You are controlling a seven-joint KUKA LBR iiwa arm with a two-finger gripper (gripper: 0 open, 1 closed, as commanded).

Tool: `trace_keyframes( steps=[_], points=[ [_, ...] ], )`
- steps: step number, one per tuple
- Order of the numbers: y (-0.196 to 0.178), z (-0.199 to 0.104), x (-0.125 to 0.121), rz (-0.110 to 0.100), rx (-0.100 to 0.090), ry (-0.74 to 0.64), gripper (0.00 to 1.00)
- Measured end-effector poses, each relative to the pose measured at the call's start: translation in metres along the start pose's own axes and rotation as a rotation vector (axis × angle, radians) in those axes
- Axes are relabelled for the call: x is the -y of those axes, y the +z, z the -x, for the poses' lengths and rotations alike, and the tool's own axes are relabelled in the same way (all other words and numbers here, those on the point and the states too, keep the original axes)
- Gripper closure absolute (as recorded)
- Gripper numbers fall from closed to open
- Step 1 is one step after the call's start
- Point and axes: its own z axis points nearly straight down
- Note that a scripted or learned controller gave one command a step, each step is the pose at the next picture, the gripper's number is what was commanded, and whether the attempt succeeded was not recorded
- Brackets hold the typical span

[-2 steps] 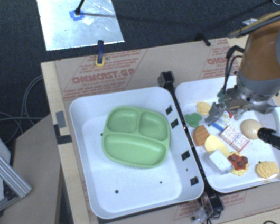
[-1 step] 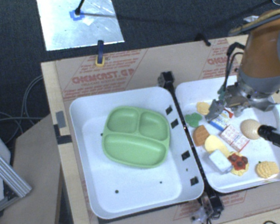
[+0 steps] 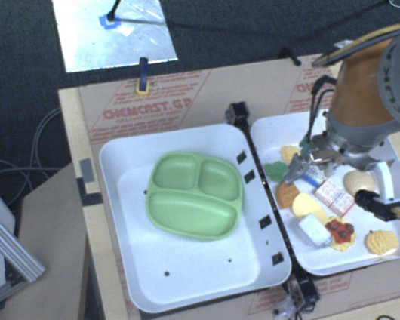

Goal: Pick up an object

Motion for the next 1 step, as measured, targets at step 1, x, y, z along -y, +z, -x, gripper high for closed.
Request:
trace_keyframes(
  steps=[1],
  points=[
    [0.0475,0.0003,-0.0022,0.005,0.000,0.002,0.00]
  ],
)
